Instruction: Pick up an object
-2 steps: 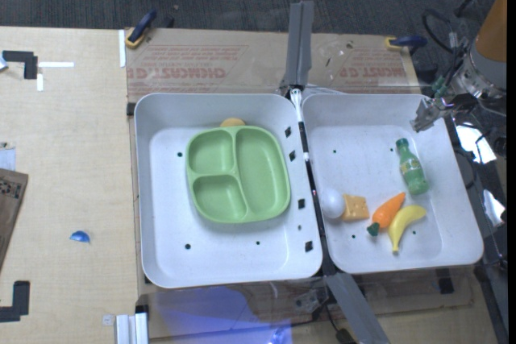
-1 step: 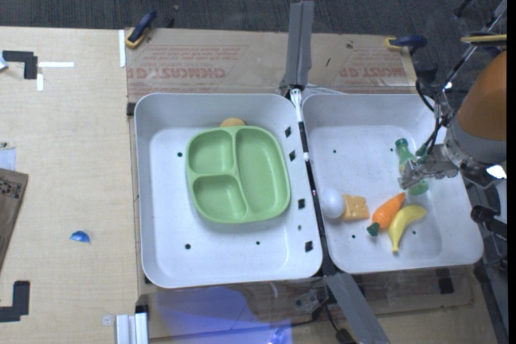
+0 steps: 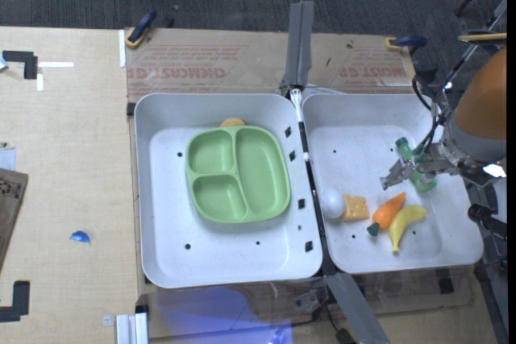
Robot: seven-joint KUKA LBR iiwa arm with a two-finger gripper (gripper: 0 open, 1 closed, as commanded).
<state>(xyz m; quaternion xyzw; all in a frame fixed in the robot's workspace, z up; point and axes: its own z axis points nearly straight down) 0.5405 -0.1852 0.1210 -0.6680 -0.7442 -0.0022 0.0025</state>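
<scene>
My pincer (image 3: 405,171) is low in the right bin (image 3: 355,250), near its right side. I cannot tell how it stands, and I see nothing held in it. The grey arm (image 3: 476,137) comes in from the right, with its orange band (image 3: 490,97) just above the wrist.

Right beside the pincer is a small green bottle (image 3: 413,167). The metal tip looks very close to it, maybe touching. I cannot say for sure.

Just below the pincer is a toy carrot (image 3: 387,212). It is orange with a green end, and it lies at a slant. A banana (image 3: 403,225) lies just beside the carrot, on its right, and the two look like they touch. To the left of the carrot is a yellow block (image 3: 355,208) that looks like cheese. Next to that, against the bin's left wall, is a white ball (image 3: 331,202). All of these lie on the floor of the right bin.

The left bin (image 3: 161,250) holds a green tray (image 3: 239,172) with three parts. It lies flat near the middle. A bit of something yellow (image 3: 232,123) peeks out behind its top edge. I cannot tell what it is.

Both bins sit side by side on the counter (image 3: 64,165). On the counter, far to the left, is a tiny blue thing (image 3: 79,237).
</scene>
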